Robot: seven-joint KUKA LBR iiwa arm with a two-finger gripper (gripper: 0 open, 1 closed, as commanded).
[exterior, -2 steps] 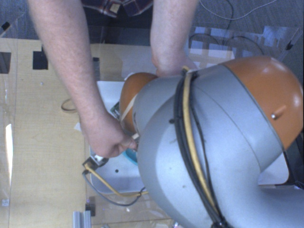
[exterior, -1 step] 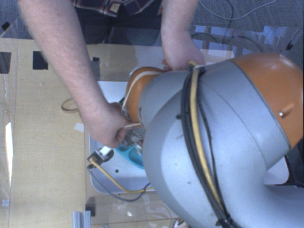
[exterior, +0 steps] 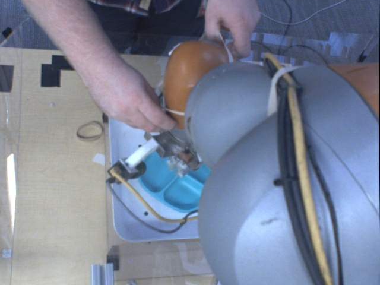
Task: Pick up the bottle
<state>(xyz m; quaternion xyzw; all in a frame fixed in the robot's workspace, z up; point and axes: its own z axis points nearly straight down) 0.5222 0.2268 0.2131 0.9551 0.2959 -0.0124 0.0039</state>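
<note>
The claw [exterior: 178, 153], its finger state indiscernible under a person's hand [exterior: 127, 103], hangs over the blue divided tray [exterior: 178, 192]; no bottle can be made out, so its bearing stays unknown.

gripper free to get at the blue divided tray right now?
Probably not. The gripper hangs just over the blue tray, but a person's hand is on it.
</note>
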